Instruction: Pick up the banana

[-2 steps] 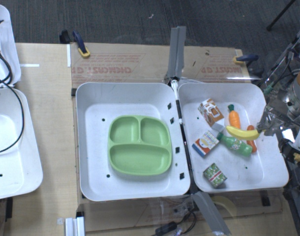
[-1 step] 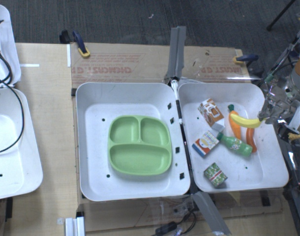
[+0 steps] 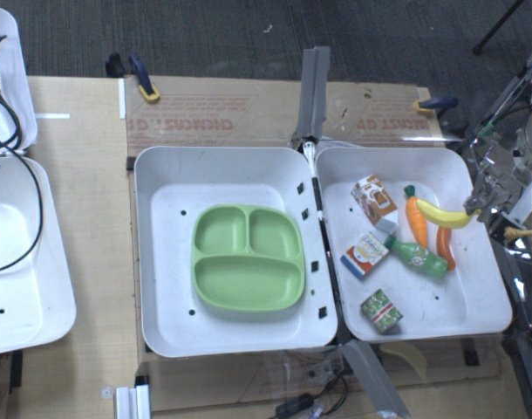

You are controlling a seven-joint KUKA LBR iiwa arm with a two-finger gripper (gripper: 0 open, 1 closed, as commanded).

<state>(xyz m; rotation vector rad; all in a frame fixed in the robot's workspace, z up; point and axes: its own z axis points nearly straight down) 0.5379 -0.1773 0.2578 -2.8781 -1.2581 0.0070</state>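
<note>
The yellow banana is in the right bin, near its right wall, lying across the top of an orange carrot. My gripper comes in over the bin's right rim. It is shut on the banana's right end, which sits between the dark fingertips. The banana's left end points toward the bin's middle and looks slightly raised above the other items.
The right bin also holds a small orange-red vegetable, a green bottle, a brown carton, a white and blue box and a green box. In the left bin sits a green divided plate.
</note>
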